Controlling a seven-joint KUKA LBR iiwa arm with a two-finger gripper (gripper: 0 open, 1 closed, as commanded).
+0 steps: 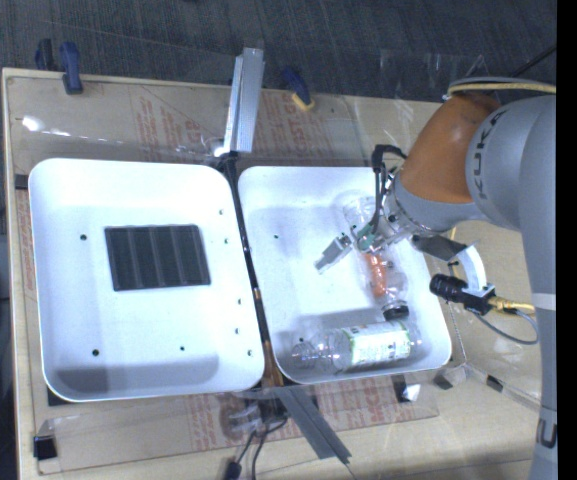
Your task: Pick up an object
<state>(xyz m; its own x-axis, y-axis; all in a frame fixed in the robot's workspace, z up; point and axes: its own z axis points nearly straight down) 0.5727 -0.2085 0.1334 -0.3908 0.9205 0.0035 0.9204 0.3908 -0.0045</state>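
Bench carries two white bins. Left bin (pixel 68 268) has dark grate (pixel 157 257). Right bin (pixel 278 208): clear bottle (pixel 363 348) lying along near wall, orange-filled bottle (pixel 380 273) beside gripper (pixel 336 252), poised low for grab; finger state unclear.

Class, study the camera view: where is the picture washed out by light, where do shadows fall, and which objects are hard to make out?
Camera view: the left bin glares almost pure white along its upper rim; a soft shadow pools in its lower left corner; the clear plastic bottle in the right bin blends into the white floor; the gripper looks slightly blurred.
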